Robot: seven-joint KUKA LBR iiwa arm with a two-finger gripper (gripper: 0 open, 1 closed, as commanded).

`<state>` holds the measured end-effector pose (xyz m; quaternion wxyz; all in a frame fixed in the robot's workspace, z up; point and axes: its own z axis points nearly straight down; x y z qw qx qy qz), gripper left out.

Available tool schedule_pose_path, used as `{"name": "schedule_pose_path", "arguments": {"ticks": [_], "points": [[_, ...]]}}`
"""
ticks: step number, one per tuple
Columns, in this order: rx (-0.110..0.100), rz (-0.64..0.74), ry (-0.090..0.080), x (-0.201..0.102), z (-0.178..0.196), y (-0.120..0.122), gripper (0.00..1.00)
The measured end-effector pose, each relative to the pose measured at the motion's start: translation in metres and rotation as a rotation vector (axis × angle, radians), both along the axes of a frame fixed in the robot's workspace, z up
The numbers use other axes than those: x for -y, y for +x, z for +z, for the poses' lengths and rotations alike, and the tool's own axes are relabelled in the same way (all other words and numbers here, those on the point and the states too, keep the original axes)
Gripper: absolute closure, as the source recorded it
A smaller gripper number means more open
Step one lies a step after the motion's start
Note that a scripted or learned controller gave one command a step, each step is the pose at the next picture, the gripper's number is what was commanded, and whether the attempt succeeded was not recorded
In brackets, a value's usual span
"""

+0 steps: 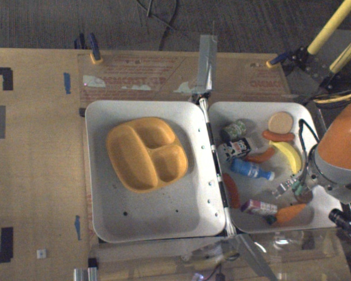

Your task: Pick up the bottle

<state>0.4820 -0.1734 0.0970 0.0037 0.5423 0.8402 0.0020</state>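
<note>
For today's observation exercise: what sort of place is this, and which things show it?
Probably a robotics lab bench: two white bins side by side, the right holding toy food and a blue bottle, with a robot arm reaching in.

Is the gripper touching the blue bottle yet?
Apart. The camera view shows bare white bin floor between the gripper and the blue bottle.

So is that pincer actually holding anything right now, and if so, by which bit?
Nothing shows between its tips. The pincer sits low in the right bin, apart from the blue bottle, which lies on its side, untouched.
</note>
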Motion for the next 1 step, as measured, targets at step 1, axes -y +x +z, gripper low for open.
{"name": "schedule_pose_path", "arguments": {"ticks": [1], "points": [[-0.005, 0.093, -0.001, 0.014, 0.0973, -0.0016, 1.0]]}}
